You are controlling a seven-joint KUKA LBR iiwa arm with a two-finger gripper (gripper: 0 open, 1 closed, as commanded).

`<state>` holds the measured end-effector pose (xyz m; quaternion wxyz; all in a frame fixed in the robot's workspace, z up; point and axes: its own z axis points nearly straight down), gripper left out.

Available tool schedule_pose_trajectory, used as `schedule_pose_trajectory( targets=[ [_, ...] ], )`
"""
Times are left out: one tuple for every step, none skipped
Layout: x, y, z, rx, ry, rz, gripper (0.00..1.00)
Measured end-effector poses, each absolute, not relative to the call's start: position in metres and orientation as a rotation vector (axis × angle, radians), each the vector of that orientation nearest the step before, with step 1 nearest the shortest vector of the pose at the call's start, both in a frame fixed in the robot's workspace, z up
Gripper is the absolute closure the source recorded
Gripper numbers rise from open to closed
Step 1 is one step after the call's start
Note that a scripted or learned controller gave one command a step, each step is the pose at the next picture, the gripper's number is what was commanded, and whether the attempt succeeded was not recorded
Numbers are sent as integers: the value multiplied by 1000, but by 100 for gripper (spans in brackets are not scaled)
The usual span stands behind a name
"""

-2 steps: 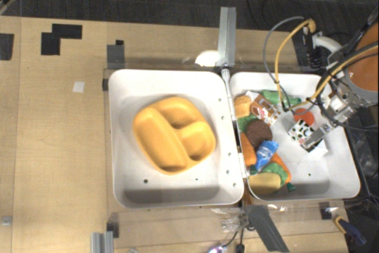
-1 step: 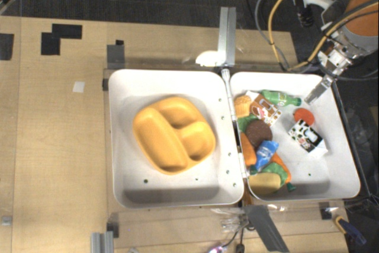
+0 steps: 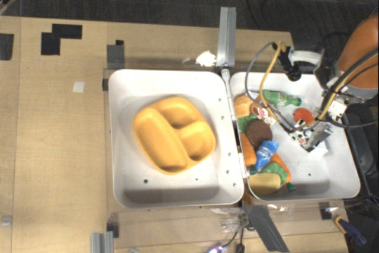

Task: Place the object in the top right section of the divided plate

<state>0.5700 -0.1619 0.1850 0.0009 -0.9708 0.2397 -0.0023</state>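
The yellow divided plate (image 3: 173,134) lies in the left bin (image 3: 127,98), turned at an angle, and nothing lies in any of its hollows. My gripper (image 3: 310,137) hangs low over the right bin (image 3: 337,178), near its right side, well away from the plate. A small red object (image 3: 303,114) lies just up and left of it. I see nothing clearly held.
Several toy foods are piled along the right bin's left side: a green bottle (image 3: 282,98), a brown ball (image 3: 258,130), an orange piece (image 3: 249,154), a blue piece (image 3: 266,151) and a yellow piece (image 3: 266,181). Cables (image 3: 263,77) loop over that bin's top. A metal post (image 3: 227,38) stands between the bins.
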Motion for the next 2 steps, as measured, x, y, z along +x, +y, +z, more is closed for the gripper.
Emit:
schedule_pose_trajectory(
  targets=[
    [653, -195, 208, -3037, 795, -11, 0],
    [671, -203, 225, -3127, 306, -12, 0]
  ],
)
